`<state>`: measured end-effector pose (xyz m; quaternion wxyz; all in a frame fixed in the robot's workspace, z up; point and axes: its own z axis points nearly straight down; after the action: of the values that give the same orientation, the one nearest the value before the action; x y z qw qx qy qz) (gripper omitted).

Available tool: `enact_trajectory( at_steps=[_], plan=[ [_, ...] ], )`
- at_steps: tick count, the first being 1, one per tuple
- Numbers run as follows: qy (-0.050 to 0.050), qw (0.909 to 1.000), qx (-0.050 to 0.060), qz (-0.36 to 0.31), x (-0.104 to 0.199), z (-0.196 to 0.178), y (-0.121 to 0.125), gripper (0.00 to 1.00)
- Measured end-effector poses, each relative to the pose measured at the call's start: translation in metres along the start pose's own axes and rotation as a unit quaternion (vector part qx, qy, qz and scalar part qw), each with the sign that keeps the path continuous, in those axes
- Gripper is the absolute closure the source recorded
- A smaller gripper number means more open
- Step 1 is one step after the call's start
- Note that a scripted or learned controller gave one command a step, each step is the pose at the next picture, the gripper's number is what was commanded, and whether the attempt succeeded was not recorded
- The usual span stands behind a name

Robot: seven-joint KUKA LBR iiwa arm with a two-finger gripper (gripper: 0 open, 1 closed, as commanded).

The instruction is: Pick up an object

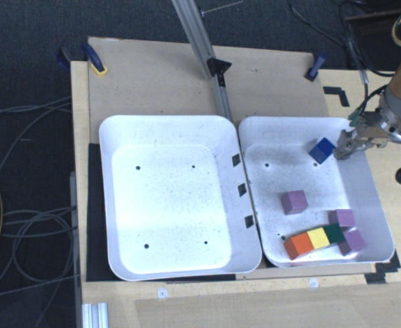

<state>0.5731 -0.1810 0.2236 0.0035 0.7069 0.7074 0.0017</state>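
We see the gripper (347, 144) over the far right part of the right bin (272, 248), reaching in from the right, and the blue block (321, 150) lies just beside it, on its left, sitting tilted like a diamond on the bin floor. We cannot tell whether the block is touching the fingertips or merely close, nor how wide the gripper stands, since the wrist hides it from above. We judge the block the likeliest target, as it is by far the nearest object.

The other pieces lie well apart toward the near side: a purple cube (294, 201) alone mid-bin, then a row of orange, yellow and green blocks (315, 240) with two more purple cubes (348, 229) touching its right end. The bin floor around the blue block is bare, giving room. The left bin (169, 190) holds no objects.
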Motion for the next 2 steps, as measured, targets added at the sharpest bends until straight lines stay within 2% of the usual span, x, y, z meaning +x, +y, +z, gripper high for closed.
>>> enact_trajectory(
  at_steps=[1, 2],
  plan=[
    [0.000, 1.0000, 0.001, 0.000, 0.000, -0.037, 0.002, 1.00],
    [0.002, 1.0000, 0.004, -0.002, 0.047, -0.028, -0.002, 1.00]
  ],
)
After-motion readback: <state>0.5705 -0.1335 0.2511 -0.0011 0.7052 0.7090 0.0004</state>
